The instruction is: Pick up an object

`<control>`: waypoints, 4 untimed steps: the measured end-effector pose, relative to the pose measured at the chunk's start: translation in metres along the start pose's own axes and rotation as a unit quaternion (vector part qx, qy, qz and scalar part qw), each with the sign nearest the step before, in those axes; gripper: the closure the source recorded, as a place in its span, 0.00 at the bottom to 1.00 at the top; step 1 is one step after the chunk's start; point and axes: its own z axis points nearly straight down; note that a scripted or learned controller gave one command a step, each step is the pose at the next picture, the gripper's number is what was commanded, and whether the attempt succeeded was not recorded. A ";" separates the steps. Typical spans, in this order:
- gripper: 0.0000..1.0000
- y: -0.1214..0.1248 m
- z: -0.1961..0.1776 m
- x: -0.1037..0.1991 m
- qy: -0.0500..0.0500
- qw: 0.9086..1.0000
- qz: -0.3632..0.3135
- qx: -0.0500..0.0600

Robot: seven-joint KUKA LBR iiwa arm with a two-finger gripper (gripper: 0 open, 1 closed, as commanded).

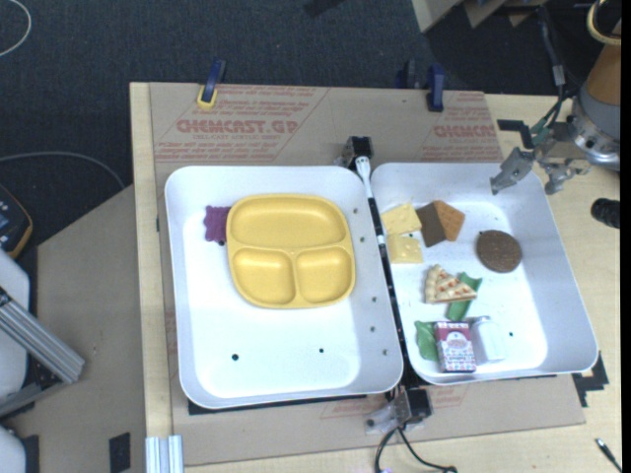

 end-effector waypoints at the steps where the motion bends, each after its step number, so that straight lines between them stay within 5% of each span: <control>1: 0.00 0.003 -0.010 0.001 -0.002 1.000 -0.002 -0.008; 3: 0.00 0.004 0.100 0.001 -0.002 1.000 -0.002 -0.007; 4: 1.00 0.005 0.087 0.001 -0.003 1.000 -0.003 -0.010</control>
